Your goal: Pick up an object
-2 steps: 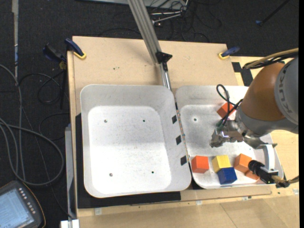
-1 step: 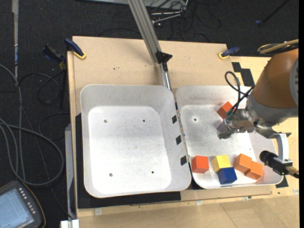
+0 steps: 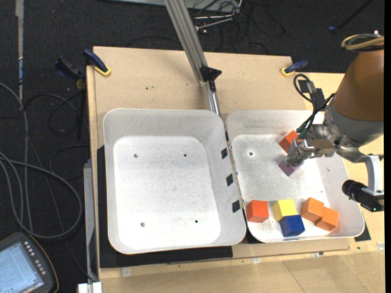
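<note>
Hovering gripper (image 3: 295, 159), finger state can't tell, purple block (image 3: 287, 167) just below it; likely light, rigid, grab flat opposite sides.

No text, label, brand, number or sign can be read anywhere. The screen (image 3: 18, 267) at the lower left corner glows with a pale display, but its content is too small and blurred to make out.
</note>
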Robot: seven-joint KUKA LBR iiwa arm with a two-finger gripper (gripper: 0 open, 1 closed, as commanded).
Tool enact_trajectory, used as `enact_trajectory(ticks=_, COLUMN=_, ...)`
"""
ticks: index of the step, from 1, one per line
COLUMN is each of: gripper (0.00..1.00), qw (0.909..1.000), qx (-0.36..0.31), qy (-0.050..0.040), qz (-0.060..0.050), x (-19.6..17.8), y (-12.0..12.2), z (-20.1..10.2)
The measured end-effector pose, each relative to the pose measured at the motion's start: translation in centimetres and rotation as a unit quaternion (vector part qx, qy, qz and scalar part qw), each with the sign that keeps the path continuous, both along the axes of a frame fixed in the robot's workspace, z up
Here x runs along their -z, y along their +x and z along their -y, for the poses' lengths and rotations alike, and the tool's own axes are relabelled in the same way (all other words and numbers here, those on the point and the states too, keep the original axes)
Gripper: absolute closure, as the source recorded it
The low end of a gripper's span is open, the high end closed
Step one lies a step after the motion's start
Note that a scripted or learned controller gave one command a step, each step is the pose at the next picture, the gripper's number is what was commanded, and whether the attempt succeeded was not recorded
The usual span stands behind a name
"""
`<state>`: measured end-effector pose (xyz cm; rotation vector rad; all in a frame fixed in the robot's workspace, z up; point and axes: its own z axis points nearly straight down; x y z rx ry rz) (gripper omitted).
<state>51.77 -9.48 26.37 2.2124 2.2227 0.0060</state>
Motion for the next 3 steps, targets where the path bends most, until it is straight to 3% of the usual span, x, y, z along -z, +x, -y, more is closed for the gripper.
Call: enact_trajectory(ticks=3, gripper=1.0, qw=1.0, qx=-0.002, qy=0.0011, qz=-0.003, x=3.6, y=3.8, z=-14.8)
